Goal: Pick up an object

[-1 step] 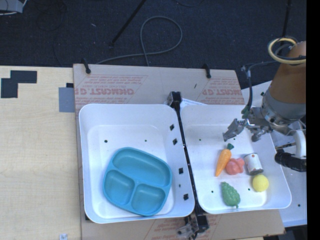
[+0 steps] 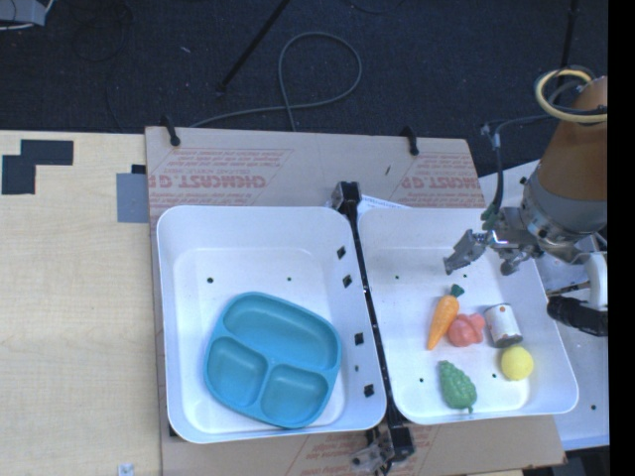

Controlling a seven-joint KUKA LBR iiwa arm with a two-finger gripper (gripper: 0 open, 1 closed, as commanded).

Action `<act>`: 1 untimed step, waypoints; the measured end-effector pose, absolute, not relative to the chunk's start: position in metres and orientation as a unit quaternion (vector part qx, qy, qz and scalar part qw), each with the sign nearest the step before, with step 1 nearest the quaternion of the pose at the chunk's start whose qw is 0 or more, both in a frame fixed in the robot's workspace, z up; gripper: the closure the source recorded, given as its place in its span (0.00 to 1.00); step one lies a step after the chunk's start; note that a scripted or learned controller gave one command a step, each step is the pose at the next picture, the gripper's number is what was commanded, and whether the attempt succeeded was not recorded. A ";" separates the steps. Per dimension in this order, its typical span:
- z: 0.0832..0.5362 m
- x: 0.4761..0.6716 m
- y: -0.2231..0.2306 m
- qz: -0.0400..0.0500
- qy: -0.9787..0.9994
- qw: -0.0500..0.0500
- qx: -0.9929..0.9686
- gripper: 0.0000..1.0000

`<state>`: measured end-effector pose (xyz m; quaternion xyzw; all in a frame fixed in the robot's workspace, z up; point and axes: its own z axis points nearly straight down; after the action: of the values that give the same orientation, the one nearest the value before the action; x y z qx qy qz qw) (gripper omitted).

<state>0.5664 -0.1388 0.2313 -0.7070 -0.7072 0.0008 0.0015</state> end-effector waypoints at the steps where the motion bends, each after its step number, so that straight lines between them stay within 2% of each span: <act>1: 0.175 0.575 -0.140 0.001 -0.707 0.002 -0.707 0.00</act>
<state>0.5754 -0.1400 0.1745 -0.7070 -0.7072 0.0014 0.0022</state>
